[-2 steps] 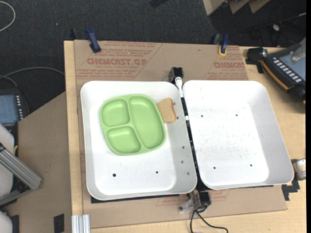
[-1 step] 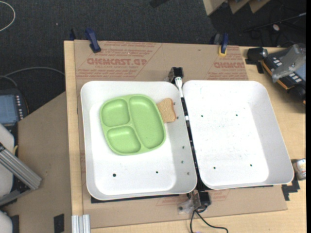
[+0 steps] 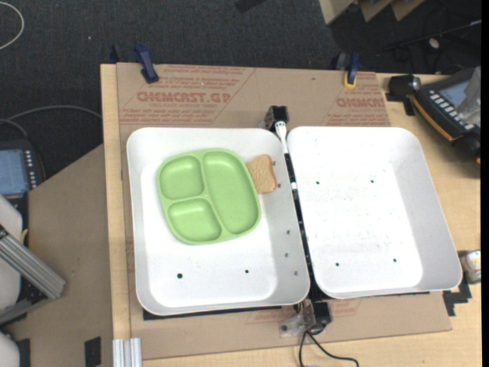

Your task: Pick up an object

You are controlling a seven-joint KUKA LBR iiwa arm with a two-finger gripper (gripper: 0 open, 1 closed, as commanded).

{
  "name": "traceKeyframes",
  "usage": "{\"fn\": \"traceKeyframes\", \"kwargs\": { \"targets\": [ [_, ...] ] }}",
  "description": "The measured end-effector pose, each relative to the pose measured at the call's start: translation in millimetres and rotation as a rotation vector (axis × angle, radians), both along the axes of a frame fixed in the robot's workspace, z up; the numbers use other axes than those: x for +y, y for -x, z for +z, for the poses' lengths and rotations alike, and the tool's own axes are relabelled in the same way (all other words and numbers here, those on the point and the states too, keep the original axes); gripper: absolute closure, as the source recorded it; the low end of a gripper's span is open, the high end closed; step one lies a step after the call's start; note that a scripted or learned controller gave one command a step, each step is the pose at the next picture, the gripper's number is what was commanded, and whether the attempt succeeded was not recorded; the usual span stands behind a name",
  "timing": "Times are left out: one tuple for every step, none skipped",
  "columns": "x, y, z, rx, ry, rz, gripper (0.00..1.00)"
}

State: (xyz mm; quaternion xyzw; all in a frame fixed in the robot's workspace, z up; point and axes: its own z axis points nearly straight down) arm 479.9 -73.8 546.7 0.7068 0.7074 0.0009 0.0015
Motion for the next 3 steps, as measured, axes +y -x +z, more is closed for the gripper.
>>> {"fn": "traceKeyframes", "kwargs": {
  "targets": [
    [24.7, 1.8, -141.5, 0.020, -0.002, 0.000, 1.00],
    [106.3, 1.1, -179.3, 0.010, -0.003, 0.008, 1.00],
    [161.9, 0.5, -151.1, 0.000, -0.003, 0.006, 1.00]
  ]
}}
